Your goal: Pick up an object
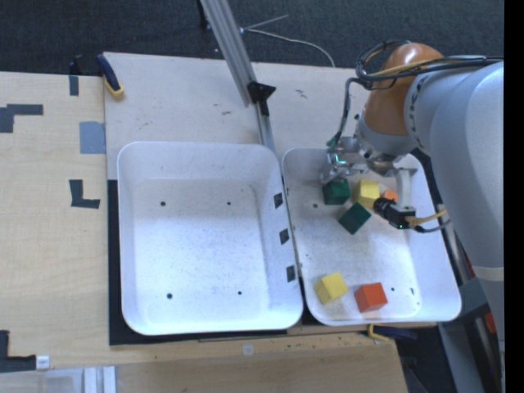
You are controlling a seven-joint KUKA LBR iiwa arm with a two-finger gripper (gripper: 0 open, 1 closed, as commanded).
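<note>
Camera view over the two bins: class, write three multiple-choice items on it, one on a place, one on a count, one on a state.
1. Where is the orange block?
A. left bin
B. right bin
C. bench

2. How many yellow blocks lie in the bins?
A. one
B. two
C. four

3. Where is the gripper?
A. over the right bin
B. over the left bin
C. outside both bins

Answers: 1 B, it lies near that bin's front edge. 2 B, one by the orange block, one by the gripper. 3 A, beside a green block.
</note>
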